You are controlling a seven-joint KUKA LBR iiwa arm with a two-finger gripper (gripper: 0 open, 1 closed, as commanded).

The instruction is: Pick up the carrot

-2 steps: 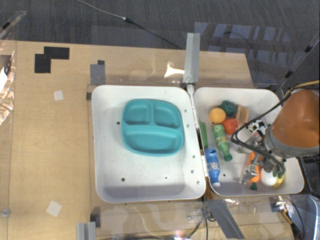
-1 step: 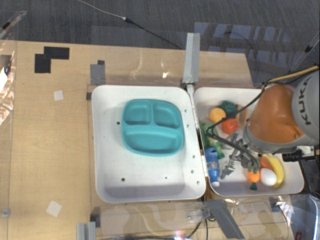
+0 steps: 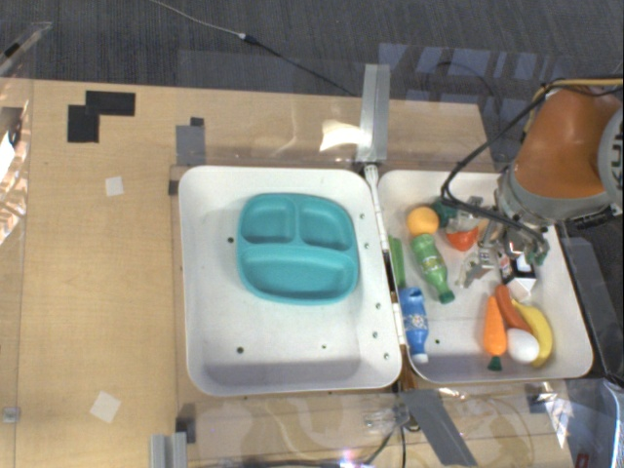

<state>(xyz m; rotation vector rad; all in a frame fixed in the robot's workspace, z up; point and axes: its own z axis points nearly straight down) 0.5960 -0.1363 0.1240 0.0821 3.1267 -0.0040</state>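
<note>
Where the arm reaches in from the right, the gripper is seen hanging over the right bin, its metal fingers pointing downward; whether they are apart or together cannot be told, and nothing is seen between them. Just below and to the right, the carrot lies along the bin floor with its green end nearest the front wall, pressed against a banana and a white egg, so a clean grasp is judged to be crowded. Farther left, a green bottle, an orange fruit and a blue bottle are scattered. A teal tray is set in the left bin.
</note>
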